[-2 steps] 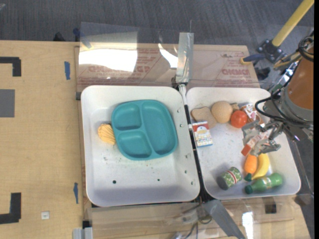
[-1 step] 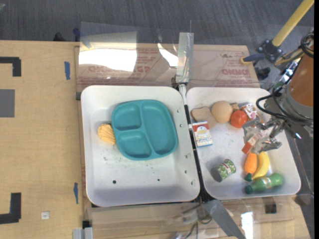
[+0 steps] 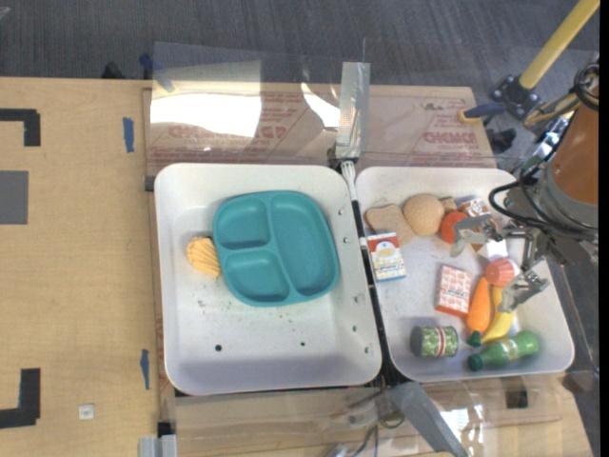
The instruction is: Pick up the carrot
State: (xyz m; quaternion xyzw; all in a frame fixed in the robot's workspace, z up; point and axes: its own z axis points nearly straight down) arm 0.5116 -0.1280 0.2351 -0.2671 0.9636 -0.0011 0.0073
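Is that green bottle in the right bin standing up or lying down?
Lying down. The green bottle rests on its side near the bin's front corner, beside the can.

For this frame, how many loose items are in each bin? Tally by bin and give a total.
Left bin: 2 (teal plate, yellow shell-shaped item)
Right bin: about 10, including the carrot, banana, green bottle and can; the cluster near the gripper is hard to separate
Total: about 12
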